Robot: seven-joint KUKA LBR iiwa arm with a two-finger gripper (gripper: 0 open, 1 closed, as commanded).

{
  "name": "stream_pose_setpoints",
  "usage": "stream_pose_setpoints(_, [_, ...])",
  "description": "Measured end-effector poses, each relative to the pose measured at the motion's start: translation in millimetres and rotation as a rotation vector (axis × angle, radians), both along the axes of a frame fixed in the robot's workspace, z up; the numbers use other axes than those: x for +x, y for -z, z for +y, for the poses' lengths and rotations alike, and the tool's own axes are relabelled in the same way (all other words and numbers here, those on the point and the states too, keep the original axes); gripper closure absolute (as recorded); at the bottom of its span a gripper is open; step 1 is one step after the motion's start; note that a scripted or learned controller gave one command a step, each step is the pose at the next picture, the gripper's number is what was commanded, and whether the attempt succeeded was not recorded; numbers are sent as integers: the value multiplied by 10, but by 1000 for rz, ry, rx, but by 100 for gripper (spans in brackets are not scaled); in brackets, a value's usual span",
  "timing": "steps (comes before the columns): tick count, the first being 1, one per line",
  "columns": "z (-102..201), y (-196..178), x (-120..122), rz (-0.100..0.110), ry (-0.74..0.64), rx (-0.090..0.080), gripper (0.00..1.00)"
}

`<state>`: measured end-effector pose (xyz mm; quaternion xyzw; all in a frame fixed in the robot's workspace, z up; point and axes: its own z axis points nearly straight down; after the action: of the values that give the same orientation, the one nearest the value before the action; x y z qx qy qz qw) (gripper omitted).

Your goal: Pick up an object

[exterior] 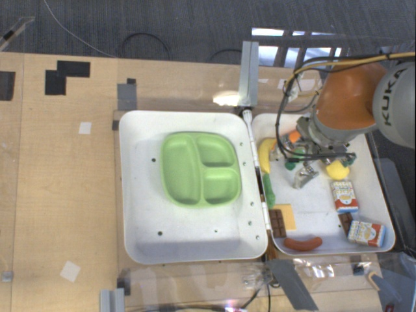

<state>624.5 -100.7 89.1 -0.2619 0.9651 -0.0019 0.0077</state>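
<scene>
divided plate (198,169) in left bin (140,239)

Fixed camera above the bench (58,174), looking down aslant (moderately near), both white bins (140,194) framed

The place looked like a robotics lab. A pale wooden surface (58,194) carried two shallow white bins (140,239) fixed side by side with metal brackets (249,70), black marker patches (65,75) were stuck on it, loose cables (78,34) ran over dark carpet (162,12), and an industrial arm (364,96) reached in.
</scene>
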Motion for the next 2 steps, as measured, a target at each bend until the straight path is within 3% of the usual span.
stream_pose_setpoints(1, [14,-162,46,-16,0,1,100])
stream_pose_setpoints(2, [-464,-1255,481,-5,-192,-6,100])
